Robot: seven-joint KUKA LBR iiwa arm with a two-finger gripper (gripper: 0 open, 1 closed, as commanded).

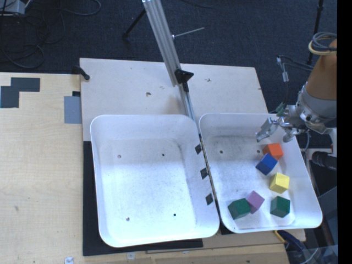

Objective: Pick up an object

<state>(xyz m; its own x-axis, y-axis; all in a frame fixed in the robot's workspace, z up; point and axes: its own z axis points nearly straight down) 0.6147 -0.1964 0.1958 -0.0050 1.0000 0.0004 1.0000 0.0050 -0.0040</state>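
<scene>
Lying in the right bin, six blocks cluster toward its 4 o'clock part. An orange block sits uppermost, with a blue block touching it just at 7 o'clock. A yellow block lies near the blue one at 4 o'clock. Lower down, a dark green block rests at 6 o'clock from the yellow one, close to the bin's wall. A purple block lies at 9 o'clock from that green one, and a second green block touches the purple one at its 8 o'clock side.

The gripper hangs above the right bin's 2 o'clock area, just at 11 o'clock from the orange block; its metal fingers look spread apart, with nothing between them. The arm's wrist, grey under an orange band, reaches in from 3 o'clock.

The left bin lies beside the right one at 9 o'clock, their rims meeting along a line of small black clips. A slanted aluminium rail rises from that seam toward 11 o'clock, over the pale bench board.
</scene>
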